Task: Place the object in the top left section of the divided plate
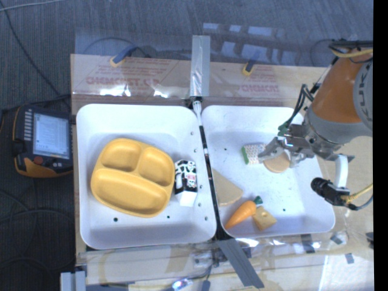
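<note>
The yellow divided plate lies in the left bin, a small black-and-white carton touching its right edge. At the right of the frame, in the right bin, the pincer hangs over a tan round object; whether it grips it I cannot tell. A carrot lies lower.

Divided plate: glossy yellow plastic. Bins: smooth white plastic. Carrot: matt orange.
</note>
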`<control>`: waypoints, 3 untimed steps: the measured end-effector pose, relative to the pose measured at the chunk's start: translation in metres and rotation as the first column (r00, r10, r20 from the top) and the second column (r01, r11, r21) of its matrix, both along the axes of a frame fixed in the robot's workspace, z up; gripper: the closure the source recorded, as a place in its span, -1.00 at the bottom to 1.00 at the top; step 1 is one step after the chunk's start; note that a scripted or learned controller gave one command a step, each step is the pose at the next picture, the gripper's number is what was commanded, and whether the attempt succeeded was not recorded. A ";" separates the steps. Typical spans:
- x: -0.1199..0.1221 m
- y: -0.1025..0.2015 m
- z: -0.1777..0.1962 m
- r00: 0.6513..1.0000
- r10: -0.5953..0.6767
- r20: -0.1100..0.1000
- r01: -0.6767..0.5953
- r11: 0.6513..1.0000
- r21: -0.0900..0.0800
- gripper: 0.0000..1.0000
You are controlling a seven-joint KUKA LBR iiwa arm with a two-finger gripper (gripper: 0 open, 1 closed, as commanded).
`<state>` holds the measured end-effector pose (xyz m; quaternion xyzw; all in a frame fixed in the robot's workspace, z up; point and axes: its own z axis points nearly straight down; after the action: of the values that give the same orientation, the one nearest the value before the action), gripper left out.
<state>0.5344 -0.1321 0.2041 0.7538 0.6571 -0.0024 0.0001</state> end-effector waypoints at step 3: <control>0.074 -0.058 -0.008 0.348 -0.938 0.003 0.938 0.348 -0.003 1.00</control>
<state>0.6082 -0.1902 0.1965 0.9941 0.1089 -0.0033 0.0007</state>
